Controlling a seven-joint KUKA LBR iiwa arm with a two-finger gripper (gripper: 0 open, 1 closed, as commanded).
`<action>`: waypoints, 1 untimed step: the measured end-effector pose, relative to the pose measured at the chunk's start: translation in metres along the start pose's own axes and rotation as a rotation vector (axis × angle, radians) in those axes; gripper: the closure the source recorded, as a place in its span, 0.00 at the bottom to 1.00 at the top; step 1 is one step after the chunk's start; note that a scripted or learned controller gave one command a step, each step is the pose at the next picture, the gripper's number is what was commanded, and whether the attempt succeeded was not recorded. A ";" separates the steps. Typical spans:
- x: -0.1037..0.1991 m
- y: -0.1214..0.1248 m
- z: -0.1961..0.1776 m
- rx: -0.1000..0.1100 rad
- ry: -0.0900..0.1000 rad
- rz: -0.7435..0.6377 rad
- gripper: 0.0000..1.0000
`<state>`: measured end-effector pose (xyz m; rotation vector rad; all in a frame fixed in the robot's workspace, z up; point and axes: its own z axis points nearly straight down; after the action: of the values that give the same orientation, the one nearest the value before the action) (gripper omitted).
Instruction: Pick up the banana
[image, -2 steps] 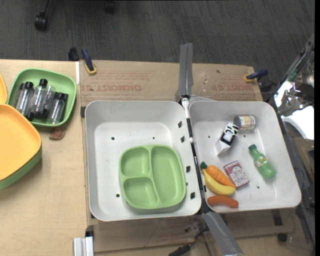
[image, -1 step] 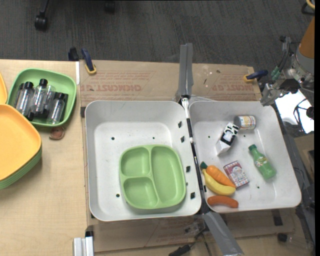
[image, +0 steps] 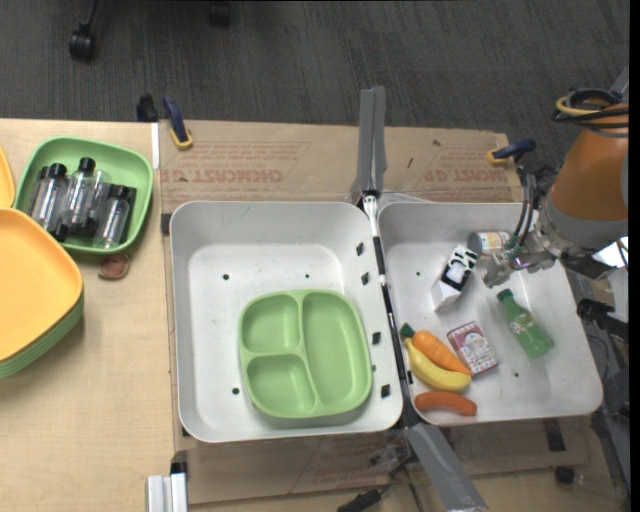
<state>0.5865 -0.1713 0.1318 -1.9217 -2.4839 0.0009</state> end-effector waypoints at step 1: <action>-0.002 0.053 -0.106 -0.002 -0.002 -0.069 1.00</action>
<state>0.6386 -0.1599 0.2379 -1.8372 -2.5507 0.0002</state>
